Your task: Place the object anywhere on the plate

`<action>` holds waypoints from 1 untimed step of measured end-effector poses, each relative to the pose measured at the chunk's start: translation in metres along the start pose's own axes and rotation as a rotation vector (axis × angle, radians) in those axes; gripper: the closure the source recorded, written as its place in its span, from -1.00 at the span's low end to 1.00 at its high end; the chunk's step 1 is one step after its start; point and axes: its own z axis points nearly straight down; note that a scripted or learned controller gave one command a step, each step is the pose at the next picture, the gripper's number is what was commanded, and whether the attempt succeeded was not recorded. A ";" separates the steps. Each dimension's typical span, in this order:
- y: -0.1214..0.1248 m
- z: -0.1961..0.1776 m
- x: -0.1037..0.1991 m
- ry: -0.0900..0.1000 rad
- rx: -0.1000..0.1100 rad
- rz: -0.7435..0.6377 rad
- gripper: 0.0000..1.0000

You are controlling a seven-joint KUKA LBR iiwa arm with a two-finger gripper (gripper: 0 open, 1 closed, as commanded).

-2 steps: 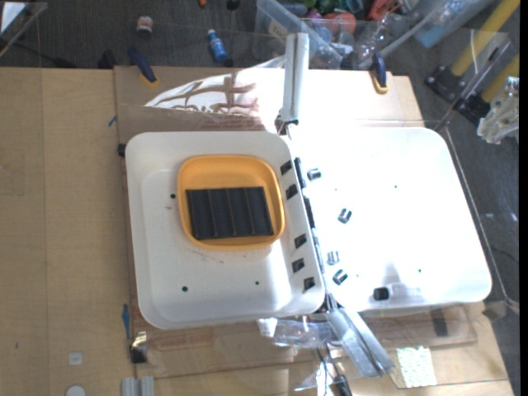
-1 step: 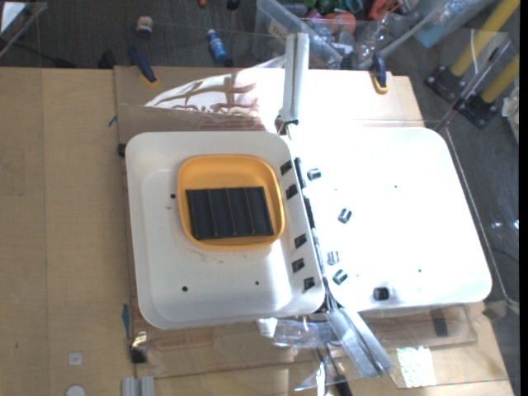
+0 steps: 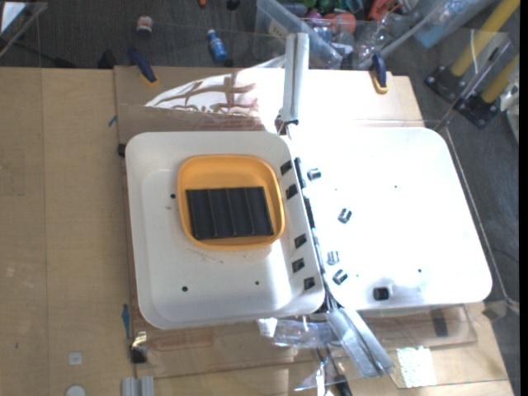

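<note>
Lying flat on the orange plate (image 3: 231,172) in the left bin (image 3: 157,295), the black ribbed object (image 3: 228,213) bears no readable writing.

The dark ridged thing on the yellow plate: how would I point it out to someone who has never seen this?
Find the left white bin; an orange-yellow plate sits in it. The black ribbed slab lies flat on that plate, the one large dark rectangle, unlike the tiny bits scattered in the right bin.
</note>
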 end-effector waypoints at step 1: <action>-0.016 0.001 -0.028 -0.001 -0.002 -0.350 1.00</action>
